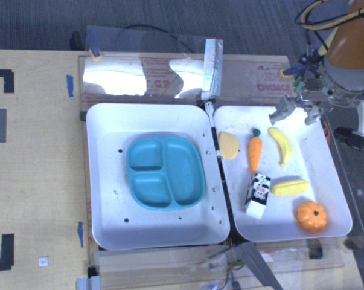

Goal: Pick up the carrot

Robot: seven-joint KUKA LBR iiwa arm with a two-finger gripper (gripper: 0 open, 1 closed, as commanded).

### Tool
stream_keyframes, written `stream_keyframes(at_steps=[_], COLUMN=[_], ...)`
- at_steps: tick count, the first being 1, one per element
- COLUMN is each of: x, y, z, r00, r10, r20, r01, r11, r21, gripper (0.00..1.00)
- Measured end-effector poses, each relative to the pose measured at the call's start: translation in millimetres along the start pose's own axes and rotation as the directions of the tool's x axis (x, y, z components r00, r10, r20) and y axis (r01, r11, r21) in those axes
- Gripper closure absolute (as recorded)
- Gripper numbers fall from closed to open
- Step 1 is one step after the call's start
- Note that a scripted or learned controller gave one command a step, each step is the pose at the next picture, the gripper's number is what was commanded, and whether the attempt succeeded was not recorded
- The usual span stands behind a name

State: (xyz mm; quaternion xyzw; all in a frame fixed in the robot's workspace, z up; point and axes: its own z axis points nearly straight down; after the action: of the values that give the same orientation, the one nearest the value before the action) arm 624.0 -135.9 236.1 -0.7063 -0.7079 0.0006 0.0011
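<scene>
Two white bins sit side by side, and the carrot (pixel 255 150) lies in the right bin (pixel 335 192) between a yellow chip (pixel 229 145) and a banana (pixel 281 144), while the gripper (pixel 295 110) hovers open and empty over the bin's far edge.

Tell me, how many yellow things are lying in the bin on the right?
3: a pale chip-like piece at the right bin's left edge, a banana near its top, and a corn cob lower down beside the pumpkin. Nothing looks hidden.
</scene>
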Motion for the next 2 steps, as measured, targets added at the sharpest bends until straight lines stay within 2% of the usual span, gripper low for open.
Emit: stream_keyframes(at_steps=[1,2], x=[36.1,36.1], y=[17.8,18.4], z=[148.1,137.7], r00=[0.982,0.982], r10=[0.188,0.188], r20=[0.000,0.000], r01=[-0.188,-0.188], r11=[0.982,0.982], r21=[-0.009,-0.011], gripper=[0.00,1.00])
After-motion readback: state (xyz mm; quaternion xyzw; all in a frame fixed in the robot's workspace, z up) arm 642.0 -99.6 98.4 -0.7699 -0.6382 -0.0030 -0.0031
